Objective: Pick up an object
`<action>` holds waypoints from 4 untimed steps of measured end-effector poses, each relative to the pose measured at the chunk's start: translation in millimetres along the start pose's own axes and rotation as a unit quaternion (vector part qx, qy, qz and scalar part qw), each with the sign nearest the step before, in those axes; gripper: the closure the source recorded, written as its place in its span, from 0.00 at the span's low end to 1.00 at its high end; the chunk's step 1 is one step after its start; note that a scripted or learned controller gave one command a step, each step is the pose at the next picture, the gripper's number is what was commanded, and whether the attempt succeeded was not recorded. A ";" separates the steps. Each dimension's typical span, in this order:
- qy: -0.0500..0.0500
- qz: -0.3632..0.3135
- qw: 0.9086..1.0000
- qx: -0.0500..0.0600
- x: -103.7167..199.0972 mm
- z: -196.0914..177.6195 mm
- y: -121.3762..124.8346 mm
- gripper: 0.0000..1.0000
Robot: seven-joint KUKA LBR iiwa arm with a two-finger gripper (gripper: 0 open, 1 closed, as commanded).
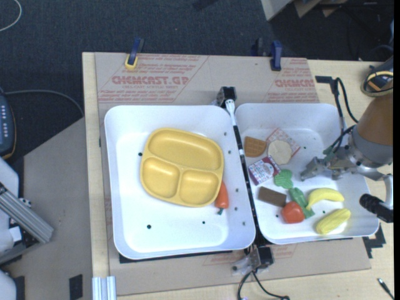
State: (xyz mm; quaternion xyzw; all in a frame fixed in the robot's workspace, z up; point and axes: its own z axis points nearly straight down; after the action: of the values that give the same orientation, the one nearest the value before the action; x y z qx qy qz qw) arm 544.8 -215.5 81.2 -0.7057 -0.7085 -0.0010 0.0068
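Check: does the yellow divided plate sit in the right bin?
No, the yellow divided plate lies in the left bin, while the right bin holds the small toy foods.

Just one camera here, mounted up high and looking down at a slant on the table (187,74). It's far enough back to get both white bins: left bin (125,186) mid-frame, right bin (300,114) beside it. Dark floor fills the top, and the arm (375,130) pokes in at the right edge.

Brown paper-covered bench (187,74) (printed red), blue clamp (275,54) and yellow clamp (132,59) at its far edge.
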 end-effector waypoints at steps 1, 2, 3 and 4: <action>-0.002 0.000 1.000 0.000 -1.9 -7.5 -0.4 1.00; -0.006 0.001 1.000 -0.005 2.0 -67.1 1.9 1.00; -0.007 0.001 1.000 -0.005 -3.5 -115.1 11.3 1.00; -0.006 0.001 1.000 -0.004 -3.5 -142.2 12.4 1.00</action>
State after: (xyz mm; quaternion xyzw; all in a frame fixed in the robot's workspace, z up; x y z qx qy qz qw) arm 558.4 -220.5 223.2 -0.7065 -0.7078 0.0005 -0.0005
